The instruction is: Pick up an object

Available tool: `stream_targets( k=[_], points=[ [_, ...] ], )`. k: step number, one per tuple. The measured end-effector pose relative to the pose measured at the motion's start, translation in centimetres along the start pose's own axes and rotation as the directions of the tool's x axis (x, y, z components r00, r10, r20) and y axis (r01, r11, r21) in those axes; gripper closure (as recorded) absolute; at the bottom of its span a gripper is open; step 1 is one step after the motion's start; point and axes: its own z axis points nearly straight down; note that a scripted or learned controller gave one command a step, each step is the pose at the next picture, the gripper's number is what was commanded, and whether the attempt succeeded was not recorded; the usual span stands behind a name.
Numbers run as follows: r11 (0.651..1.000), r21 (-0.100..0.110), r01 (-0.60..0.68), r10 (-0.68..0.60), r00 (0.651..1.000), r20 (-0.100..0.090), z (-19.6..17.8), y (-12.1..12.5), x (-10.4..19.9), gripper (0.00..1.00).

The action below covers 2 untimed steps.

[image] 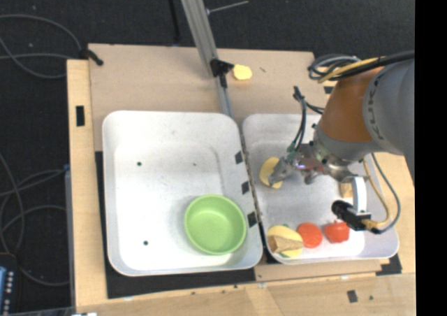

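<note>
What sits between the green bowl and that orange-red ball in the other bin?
In the camera view, between the green bowl and the orange-red ball run the bins' adjoining rims, then a yellow-and-tan piece touching the ball.

Left bin (140,140): green bowl (215,224) near its front right corner | Right bin (269,133): gripper (288,170) low over a pale yellow piece (269,170) by the left wall | front edge: yellow-and-tan item (285,240), orange-red ball (309,235), red item (336,232) in a row | bench (140,77): small yellow object (242,72) behind the bins
</note>
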Motion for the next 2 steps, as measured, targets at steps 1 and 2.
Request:
stream_targets(
  k=[1,2],
  points=[
    [1.000,-0.004,-0.001,0.001,1.000,0.001,3.0,0.0,-0.2,0.00],
    [1.000,-0.009,-0.006,0.006,1.000,-0.003,1.8,0.1,-0.2,1.00]
  ],
)
